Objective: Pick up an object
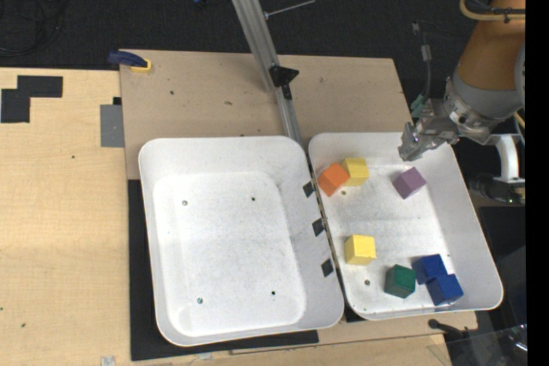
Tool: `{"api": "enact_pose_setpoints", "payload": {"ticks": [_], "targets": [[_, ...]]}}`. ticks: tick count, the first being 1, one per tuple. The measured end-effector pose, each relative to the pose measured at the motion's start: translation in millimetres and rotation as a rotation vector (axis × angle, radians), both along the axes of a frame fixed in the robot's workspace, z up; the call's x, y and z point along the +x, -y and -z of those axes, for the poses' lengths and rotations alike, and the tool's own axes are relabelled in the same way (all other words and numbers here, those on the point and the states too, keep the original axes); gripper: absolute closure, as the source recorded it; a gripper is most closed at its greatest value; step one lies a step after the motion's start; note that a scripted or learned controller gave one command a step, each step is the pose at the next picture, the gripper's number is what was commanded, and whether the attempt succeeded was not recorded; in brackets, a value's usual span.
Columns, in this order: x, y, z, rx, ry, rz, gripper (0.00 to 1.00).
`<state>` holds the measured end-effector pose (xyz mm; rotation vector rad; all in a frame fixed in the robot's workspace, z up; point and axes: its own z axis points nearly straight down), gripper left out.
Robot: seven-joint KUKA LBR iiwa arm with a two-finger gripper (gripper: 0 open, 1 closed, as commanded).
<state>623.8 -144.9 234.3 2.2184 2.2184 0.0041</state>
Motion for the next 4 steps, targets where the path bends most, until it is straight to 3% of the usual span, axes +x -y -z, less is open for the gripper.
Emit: {"api": "enact_pose_setpoints", "payload": {"ticks": [1, 4], "targets": [[0.4, 1.5, -38.2, 0.001, -0.003, -0.001, 1.0], [-55.0, -156.2, -10.4, 0.003, -0.011, -0.003, 1.0]]}}
